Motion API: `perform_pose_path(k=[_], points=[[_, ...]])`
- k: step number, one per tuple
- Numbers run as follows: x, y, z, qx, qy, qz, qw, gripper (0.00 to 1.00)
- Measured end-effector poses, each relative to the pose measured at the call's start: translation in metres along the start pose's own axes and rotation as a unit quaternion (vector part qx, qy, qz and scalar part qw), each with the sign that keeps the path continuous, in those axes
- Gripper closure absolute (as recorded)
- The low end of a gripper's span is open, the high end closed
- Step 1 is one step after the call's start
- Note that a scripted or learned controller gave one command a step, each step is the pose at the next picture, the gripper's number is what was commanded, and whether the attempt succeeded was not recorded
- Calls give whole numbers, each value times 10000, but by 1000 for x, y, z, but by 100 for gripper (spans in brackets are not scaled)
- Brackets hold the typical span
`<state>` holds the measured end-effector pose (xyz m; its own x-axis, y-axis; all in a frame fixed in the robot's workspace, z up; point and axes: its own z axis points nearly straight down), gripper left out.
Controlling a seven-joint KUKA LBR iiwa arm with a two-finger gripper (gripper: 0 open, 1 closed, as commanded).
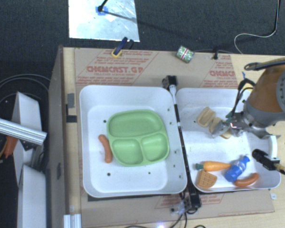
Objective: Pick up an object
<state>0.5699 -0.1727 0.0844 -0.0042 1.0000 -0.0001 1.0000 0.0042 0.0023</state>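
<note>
Jaws (224,128) low in right bin (190,127), touching the tan bread pieces (208,118); grip state: can't tell. Carrot (214,166), waffle (205,179), blue bottle (236,169), sausage (247,179) crowd the near edge.

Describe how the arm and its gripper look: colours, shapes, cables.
The arm is thick and rounded, with grey casing and a broad orange band above the wrist. Thin dark cables loop beside it near the wrist. The gripper is a small grey metallic unit, too blurred for finer detail.
</note>
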Motion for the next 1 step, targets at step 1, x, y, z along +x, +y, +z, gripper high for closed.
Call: perform_pose_path(k=[1], points=[[-22, 78, -34, -14, -9, -5, 10000, 0]])
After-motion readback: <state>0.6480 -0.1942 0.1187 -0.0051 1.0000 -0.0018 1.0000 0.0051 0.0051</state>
